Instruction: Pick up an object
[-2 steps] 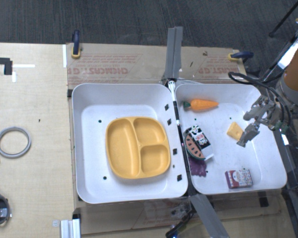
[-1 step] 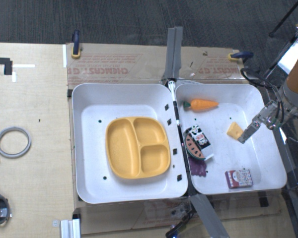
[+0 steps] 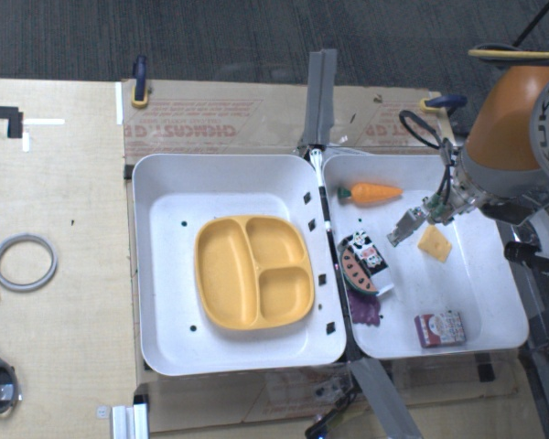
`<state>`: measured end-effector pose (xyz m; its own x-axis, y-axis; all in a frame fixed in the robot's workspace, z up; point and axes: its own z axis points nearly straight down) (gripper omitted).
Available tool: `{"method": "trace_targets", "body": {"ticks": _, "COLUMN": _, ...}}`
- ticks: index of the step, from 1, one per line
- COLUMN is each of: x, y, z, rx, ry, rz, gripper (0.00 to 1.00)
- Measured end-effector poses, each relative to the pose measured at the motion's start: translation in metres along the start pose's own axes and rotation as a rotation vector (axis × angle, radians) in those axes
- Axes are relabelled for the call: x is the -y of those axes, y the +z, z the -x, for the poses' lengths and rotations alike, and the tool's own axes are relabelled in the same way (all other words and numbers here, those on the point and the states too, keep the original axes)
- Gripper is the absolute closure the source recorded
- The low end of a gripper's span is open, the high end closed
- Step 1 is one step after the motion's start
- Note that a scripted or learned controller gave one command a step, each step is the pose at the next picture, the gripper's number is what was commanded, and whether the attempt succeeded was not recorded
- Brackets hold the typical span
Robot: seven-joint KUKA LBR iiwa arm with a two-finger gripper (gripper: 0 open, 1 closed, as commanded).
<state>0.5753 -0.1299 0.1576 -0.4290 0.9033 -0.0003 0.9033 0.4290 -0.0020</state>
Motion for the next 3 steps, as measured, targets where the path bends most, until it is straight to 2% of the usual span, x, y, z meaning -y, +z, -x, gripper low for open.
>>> {"method": "trace_targets", "body": {"ticks": 1, "x": 0.000, "y": -0.009, "z": 0.000, "rx": 0.002, "ry": -0.003, "rz": -0.001, "gripper": 1.00}}
{"method": "trace_targets", "body": {"ticks": 2, "x": -0.001, "y": -0.008, "z": 0.000, "rx": 0.002, "ry": -0.003, "rz": -0.002, "gripper": 0.00}}
{"method": "trace_targets", "body": {"ticks": 3, "x": 0.031, "y": 0.062, "z": 0.034, "rx": 0.007, "ry": -0.064, "rz": 0.006, "gripper": 0.00}}
